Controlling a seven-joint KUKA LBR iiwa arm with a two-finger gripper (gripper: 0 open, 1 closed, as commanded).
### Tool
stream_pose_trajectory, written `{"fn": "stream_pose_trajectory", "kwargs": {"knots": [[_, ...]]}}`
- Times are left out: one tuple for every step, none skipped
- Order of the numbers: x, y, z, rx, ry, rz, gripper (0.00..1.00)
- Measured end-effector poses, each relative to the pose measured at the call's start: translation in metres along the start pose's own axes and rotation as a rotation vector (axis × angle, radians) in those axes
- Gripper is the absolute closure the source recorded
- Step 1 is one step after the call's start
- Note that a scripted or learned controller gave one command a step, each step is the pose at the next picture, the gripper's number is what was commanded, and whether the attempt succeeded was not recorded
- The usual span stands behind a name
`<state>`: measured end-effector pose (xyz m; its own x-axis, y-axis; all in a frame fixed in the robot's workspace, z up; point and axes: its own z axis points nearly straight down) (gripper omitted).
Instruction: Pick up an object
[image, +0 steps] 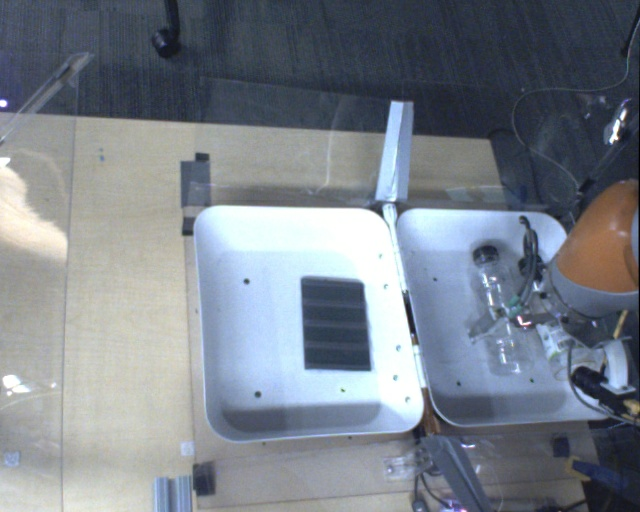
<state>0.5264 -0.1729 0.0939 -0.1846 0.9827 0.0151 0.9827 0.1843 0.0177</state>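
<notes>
The arm (600, 250) is cut off by the right edge; its pincer (520, 318) is too tangled to read.

Arm (orange band up) lowers end effector (503, 318) steeply.

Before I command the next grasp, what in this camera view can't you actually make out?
- Pincer: its clear parts blend into the white right bin; its state cannot be read.
- Anything under the pincer: glare and see-through parts mask it, so contact cannot be judged.
- Arm: cut off by the right edge, covering that bin's right side.
- Dark ribbed block in the left bin: its height cannot be judged from above.
</notes>
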Motion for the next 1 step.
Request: {"fn": "stream_pose_trajectory", "kwargs": {"knots": [[0.0, 0.0002, 0.0001, -0.001, -0.001, 0.0, 0.0]]}}
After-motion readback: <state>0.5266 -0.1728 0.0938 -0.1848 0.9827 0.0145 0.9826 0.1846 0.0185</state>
